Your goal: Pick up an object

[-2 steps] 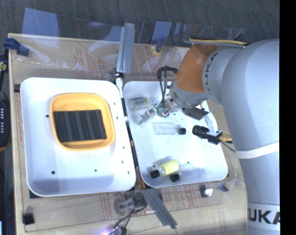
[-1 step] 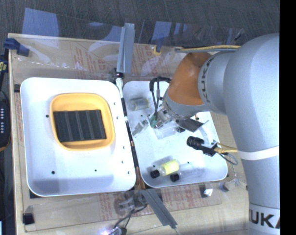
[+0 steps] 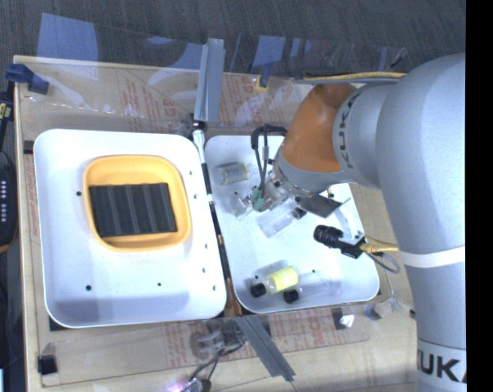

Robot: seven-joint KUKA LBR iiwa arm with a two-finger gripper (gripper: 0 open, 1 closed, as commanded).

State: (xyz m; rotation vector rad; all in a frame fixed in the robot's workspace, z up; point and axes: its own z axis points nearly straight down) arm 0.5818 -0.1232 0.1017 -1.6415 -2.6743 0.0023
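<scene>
We judged the clear plastic piece (image 3: 277,220) light and slippery, best pinched across its narrow sides; we couldn't tell the end effector's (image 3: 265,198) state.

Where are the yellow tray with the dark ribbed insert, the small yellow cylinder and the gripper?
Yellow tray with the dark ribbed insert (image 3: 134,168): camera view, top rim.
Small yellow cylinder (image 3: 284,278): camera view, its middle.
Gripper (image 3: 262,199): camera view, its tip.
</scene>
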